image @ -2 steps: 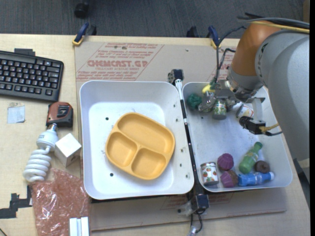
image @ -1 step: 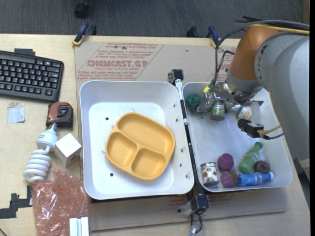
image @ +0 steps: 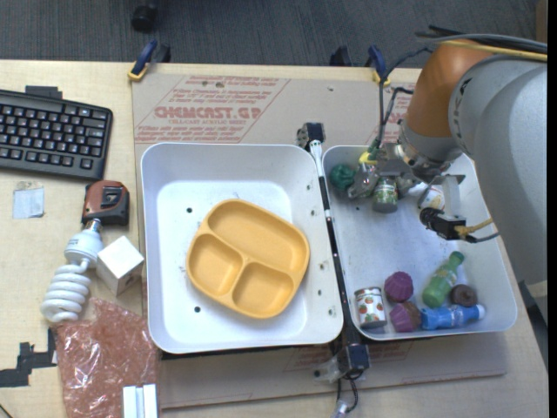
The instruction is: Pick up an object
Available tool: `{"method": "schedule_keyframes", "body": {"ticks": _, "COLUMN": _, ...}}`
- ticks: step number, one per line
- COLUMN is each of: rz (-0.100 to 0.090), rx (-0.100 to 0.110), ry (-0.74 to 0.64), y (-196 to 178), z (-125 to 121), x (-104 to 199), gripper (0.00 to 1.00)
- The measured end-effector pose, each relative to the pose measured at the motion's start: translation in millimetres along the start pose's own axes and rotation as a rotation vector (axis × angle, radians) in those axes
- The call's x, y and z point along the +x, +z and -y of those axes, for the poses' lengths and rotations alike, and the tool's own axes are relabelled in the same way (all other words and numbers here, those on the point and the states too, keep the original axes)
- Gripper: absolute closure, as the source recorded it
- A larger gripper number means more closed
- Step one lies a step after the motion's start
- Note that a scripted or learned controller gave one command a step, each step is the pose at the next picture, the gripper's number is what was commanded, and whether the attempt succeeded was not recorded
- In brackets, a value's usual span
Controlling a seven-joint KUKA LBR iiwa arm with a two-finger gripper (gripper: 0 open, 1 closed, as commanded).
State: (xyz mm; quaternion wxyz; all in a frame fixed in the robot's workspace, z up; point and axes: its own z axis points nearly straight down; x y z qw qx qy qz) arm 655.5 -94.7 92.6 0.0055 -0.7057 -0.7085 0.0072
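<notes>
Inside left bin (image: pixel 165 233): yellow tray (image: pixel 248 258); right bin (image: pixel 487 259): pincer (image: pixel 376 184), grip state unclear.

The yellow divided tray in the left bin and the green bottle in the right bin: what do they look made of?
The yellow three-compartment tray looks like moulded plastic: one even colour, rounded edges, matte with a soft sheen. The small green bottle seems to be translucent plastic, since light glows through its body, though glass cannot be ruled out.
</notes>
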Motion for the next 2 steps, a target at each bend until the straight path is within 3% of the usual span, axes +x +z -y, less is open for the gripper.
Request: {"method": "schedule_keyframes", "body": {"ticks": 2, "rz": 0.0, "rx": 0.0, "ry": 0.0, "y": 0.1, "z": -0.1, "x": 0.0, "gripper": 0.0}}
